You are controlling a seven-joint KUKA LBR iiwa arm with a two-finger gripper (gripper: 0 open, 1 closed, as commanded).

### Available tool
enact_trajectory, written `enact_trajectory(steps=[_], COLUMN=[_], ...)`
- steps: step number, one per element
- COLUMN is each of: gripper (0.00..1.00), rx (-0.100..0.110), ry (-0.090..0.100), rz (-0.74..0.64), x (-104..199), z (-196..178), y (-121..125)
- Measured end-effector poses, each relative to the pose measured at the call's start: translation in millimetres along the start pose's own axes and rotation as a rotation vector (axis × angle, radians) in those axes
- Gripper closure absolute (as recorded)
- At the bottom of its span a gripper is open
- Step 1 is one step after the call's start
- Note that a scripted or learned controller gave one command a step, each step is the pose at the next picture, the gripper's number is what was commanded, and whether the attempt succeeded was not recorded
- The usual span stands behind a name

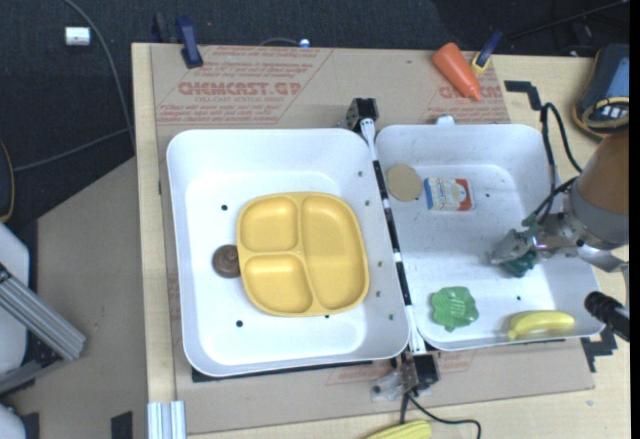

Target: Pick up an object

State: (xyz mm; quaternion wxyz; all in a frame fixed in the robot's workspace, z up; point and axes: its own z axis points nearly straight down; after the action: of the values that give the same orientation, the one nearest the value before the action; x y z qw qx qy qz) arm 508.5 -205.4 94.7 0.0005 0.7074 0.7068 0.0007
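at the right bin's (470, 142) right side you find the gripper (512, 255), fingers closed around a small dark teal object (520, 266); its long axis you cannot tell. near right: banana (541, 324), lengthwise left-right. green toy (453, 307) beside it.

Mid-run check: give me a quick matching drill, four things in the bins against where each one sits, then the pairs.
Things:
1. yellow divided plate
2. banana
3. green toy
4. tan disc

Places:
A. right bin, near edge, right corner
B. middle of left bin
C. right bin, far left, by the divider
D. right bin, near left part

Pairs: 1-B, 2-A, 3-D, 4-C
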Motion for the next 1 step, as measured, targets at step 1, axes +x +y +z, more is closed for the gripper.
enact_trajectory(steps=[1], gripper=[1.0], rx=[0.0], ry=[0.001], rz=[-0.004], x=[103.1], z=[-48.7], y=[28.4])
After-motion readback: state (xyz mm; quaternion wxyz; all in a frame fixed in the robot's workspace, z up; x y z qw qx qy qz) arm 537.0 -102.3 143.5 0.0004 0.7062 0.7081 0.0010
